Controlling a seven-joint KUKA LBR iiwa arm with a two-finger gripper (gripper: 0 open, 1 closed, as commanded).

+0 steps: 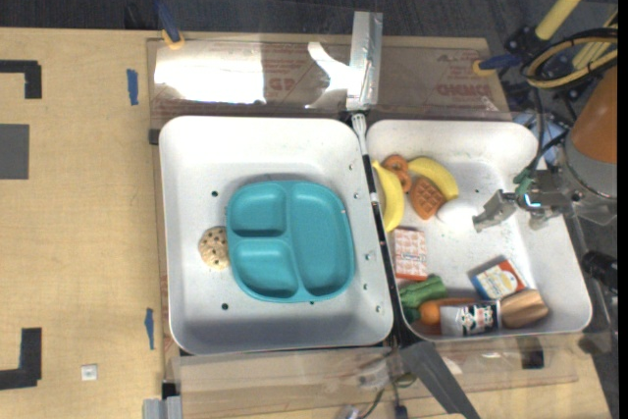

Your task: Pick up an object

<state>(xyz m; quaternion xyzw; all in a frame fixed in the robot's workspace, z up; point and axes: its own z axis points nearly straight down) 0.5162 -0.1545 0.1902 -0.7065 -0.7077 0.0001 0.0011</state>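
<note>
Starting at the left, the table (69,211) is bare wood with a few black markings. Then comes the left bin (186,152) — in it a teal divided plate (291,238), and just beside the plate's left edge, a small cookie (214,247).

Across the divider, the right bin (510,144) is the busy one. Along its left wall lies a banana (394,203), curved, its long axis running roughly up and down the view. Just right of it sit a second yellow piece (437,175) and a waffle-brown snack (426,199). Below them there is a red-and-white packet (410,253), then green and orange vegetables (422,297), a small bottle (469,317) lying on its side, a blue-and-white carton (496,280) and a brown roll (525,308).

Now the key spot: a white egg-like object (454,213) rests mid-bin, and the gripper (496,211) hangs just to its right, reaching in from the right edge. Whether it is open or closed, I cannot tell — the tips blur against the white floor. Nothing is visibly held.

My read is that the egg is the nearest candidate, lying immediately left of the gripper, so a short move leftward and down would bring the gripper over it. Round and smooth as it is, it could easily slip.
</note>
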